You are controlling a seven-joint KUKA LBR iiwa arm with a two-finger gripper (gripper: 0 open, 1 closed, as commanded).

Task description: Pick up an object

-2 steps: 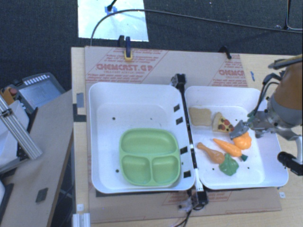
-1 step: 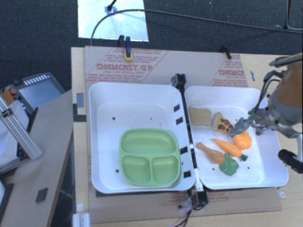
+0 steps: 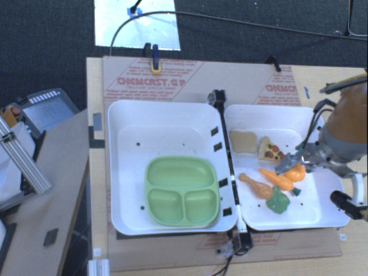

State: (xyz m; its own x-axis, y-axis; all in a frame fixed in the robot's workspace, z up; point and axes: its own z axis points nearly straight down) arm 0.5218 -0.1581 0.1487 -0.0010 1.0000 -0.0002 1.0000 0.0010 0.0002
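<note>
Even overhead light, slight blur, glare on white bins [image 3: 172,111].

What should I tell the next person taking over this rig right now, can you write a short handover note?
Gripper: low in the right bin, over the toy food pile; whether it is open or shut cannot be made out, and nothing can be seen held.
Things: bread slice, pizza slice, orange piece, carrot, drumstick and green vegetable all lie in the right bin. A green divided plate sits in the left bin.
Done: arm is down at the pile, near the orange piece.
Left: grasp one thing and lift it, then check it is really held.
</note>
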